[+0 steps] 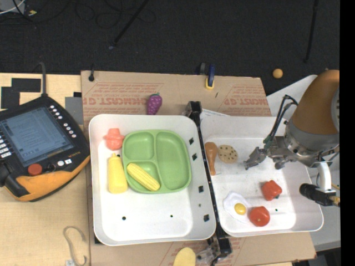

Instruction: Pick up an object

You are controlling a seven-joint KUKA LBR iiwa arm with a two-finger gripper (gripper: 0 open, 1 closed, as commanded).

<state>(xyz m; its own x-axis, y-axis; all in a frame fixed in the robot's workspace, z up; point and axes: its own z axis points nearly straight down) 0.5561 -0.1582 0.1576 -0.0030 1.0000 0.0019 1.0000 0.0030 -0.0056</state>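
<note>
Corn (143,176) lies in green tray (157,160) — tool (256,159) over right bin (310,220), grip state unclear.

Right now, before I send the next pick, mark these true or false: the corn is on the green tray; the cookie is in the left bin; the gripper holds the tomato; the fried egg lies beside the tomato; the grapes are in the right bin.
1. The corn is on the green tray: true.
2. The cookie is in the left bin: false, it lies in the right bin.
3. The gripper holds the tomato: false, the tomato lies on the bin floor, apart from it.
4. The fried egg lies beside the tomato: true.
5. The grapes are in the right bin: false, they lie on cardboard behind the left bin.
</note>
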